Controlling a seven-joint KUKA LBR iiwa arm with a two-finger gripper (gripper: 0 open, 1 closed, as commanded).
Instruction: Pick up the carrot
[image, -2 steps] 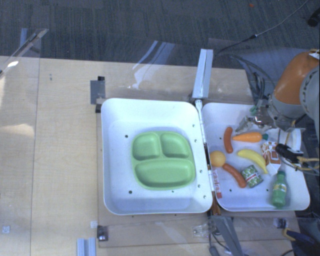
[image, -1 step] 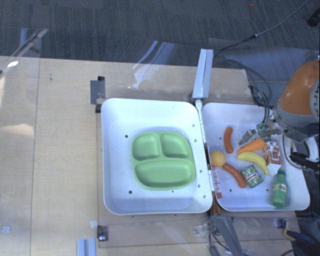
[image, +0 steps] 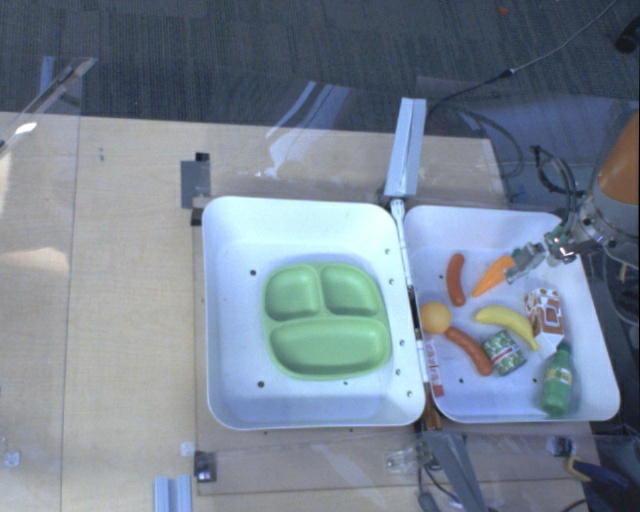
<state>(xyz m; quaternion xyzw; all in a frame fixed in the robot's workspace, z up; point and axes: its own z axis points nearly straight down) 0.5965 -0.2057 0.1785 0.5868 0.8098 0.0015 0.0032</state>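
The arm (image: 622, 170) is rounded, with an orange band above a grey wrist section. Its gripper (image: 528, 257) is slim and metallic grey, with small dark fittings.

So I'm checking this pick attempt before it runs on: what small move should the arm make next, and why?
Probably a short slide further along the orange tapered carrot toward its thick middle before closing. The two-finger gripper sits at the carrot's upper right end in the right white bin, and nothing shows the carrot between its fingers; a grip at the very end could slip.
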